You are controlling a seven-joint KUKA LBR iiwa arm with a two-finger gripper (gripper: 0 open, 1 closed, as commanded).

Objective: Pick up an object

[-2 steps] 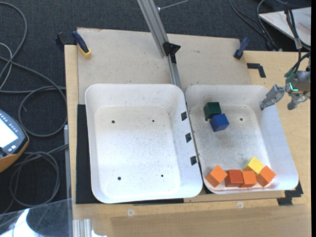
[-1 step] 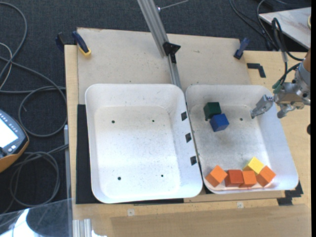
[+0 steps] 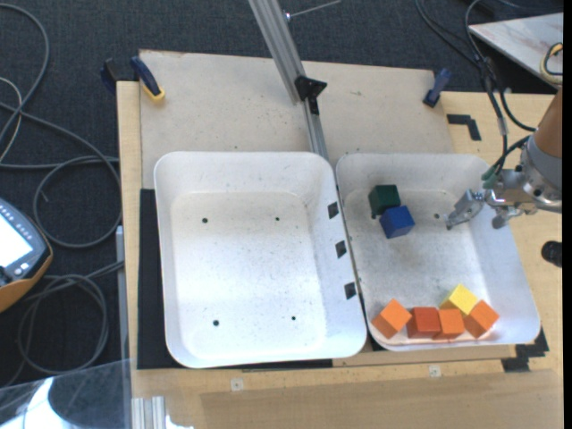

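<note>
In the right bin (image 3: pixel 500 266), a dark green block (image 3: pixel 384 196) touches a blue block (image 3: pixel 397 222) near the bin's far left. Along the near wall sits a row of orange blocks (image 3: pixel 391 318), a red-orange block (image 3: pixel 426 322) and a yellow block (image 3: pixel 463 298). My gripper (image 3: pixel 480 209) hangs over the far right part of this bin, well to the right of the blue block, with its fingers (image 3: pixel 461 213) spread apart and nothing between them.
The left bin (image 3: pixel 179 239) lies beside the right one, with a metal pole (image 3: pixel 284 43) rising behind their shared wall. Blue clamps (image 3: pixel 147 79) hold the board's far corners. Cables run over the dark floor on the left.
</note>
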